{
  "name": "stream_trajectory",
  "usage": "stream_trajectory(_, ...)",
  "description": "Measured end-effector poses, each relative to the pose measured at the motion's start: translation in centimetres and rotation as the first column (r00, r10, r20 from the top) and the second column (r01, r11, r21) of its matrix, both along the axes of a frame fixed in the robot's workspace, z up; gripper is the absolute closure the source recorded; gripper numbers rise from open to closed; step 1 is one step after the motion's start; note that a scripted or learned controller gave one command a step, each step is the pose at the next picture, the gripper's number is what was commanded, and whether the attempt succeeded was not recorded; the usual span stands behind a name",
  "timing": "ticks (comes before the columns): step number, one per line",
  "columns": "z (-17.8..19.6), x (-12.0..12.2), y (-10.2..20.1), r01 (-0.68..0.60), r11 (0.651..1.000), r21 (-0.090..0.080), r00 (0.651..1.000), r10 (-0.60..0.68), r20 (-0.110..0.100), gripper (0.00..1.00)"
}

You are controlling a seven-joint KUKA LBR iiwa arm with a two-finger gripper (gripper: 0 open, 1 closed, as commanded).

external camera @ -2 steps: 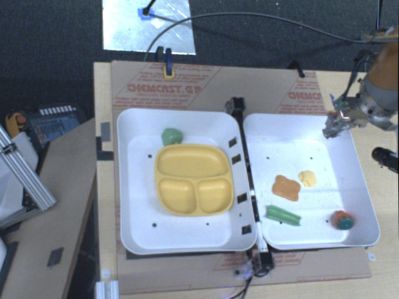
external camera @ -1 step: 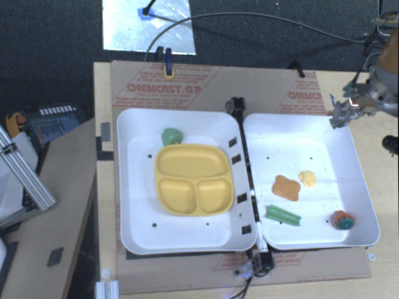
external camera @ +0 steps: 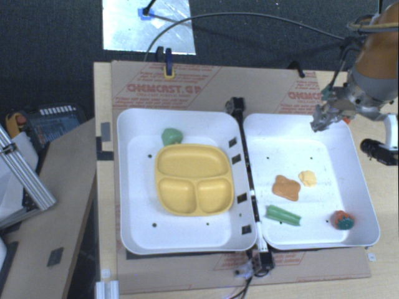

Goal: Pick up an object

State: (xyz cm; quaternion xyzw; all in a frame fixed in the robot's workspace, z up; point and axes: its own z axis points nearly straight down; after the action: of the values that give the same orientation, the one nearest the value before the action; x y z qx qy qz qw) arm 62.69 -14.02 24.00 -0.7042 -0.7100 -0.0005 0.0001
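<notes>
Pincer [external camera: 319,124] hangs over the far right corner of the right bin [external camera: 358,167], tips pointing down and toward the left; whether it is wide or narrow cannot be told, and nothing shows between its tips. Four small things lie in that bin, all nearer the camera than the pincer. A yellow piece [external camera: 307,178] lies nearest to it, rounded and lumpy, with no clear long axis. Just left of that and a little farther from the pincer is an orange piece [external camera: 286,187], flat and blotchy, its long axis running from upper left to lower right. Farther still lies a green bean [external camera: 283,215], a slim stick whose long axis runs nearly left to right, tipped down at its right end. A red and teal toy [external camera: 341,220] sits in the near right corner, well apart from the pincer. Well to the pincer's left, the left bin [external camera: 134,167] holds a yellow tray [external camera: 193,178] with three compartments and a green lump [external camera: 172,136] touching its far edge.
</notes>
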Motion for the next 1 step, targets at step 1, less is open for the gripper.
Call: stream_trajectory(1, -1.04, -0.22, 4.72, -0.001, 1.0, 0.001, 1.0, 0.001, 0.0, 1.0)
